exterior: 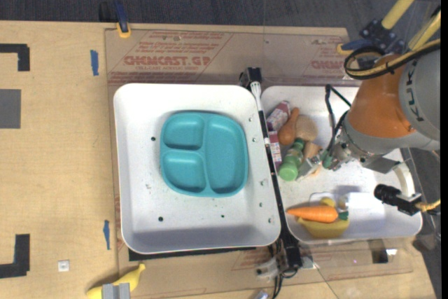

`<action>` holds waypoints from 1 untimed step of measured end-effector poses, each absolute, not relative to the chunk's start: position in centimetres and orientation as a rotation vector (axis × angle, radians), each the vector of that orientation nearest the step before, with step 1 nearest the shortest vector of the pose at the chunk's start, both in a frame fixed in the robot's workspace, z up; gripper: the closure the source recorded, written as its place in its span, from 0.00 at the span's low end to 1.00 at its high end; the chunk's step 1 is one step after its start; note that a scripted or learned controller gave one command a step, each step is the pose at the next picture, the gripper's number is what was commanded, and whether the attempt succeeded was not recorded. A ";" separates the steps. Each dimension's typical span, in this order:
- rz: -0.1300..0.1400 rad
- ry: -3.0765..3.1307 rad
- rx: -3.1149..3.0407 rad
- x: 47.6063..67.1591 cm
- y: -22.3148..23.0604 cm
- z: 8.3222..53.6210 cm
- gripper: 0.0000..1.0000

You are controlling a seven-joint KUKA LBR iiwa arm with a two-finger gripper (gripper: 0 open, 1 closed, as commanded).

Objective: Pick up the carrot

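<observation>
The carrot [311, 213] lies on its side in the right bin [381, 220], below the gripper [329, 160] and slightly to its left, toward the bin's near edge. Its pointed end faces left, and its thick end rests against a yellow banana-like piece [323, 223] that curves beneath it. A small green bit sits at the carrot's thick end (whether it is the carrot's top or a separate item cannot be told).

The gripper hangs well above the carrot, apart from it, with the orange band and grey arm [392, 108] rising up and to its right. Whether the gripper is released or clenched cannot be made out, and nothing is visibly held in it.

Just to the gripper's left is a cluster of toy food: a green bottle [292, 160] lying tilted, a tan drumstick-shaped piece [299, 127] above it, and a small pink-and-white package [278, 113] further up and left. A black cable loops down toward the wrist from above.

Far to the gripper's left, across the dividing wall, the left bin [133, 150] holds a teal divided plate [206, 153] with three compartments, lying flat near the middle.
</observation>
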State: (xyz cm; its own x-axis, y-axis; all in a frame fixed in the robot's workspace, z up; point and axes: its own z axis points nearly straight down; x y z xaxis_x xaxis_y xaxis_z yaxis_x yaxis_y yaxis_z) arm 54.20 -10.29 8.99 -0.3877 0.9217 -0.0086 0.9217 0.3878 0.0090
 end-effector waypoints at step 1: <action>0.009 2.302 2.127 57.2 -10.7 9.0 0.00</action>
State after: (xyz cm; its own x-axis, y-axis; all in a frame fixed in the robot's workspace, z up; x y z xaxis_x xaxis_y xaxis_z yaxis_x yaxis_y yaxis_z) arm 57.16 -10.69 8.95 -0.0790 0.9969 -0.0013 0.9968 0.0790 0.0093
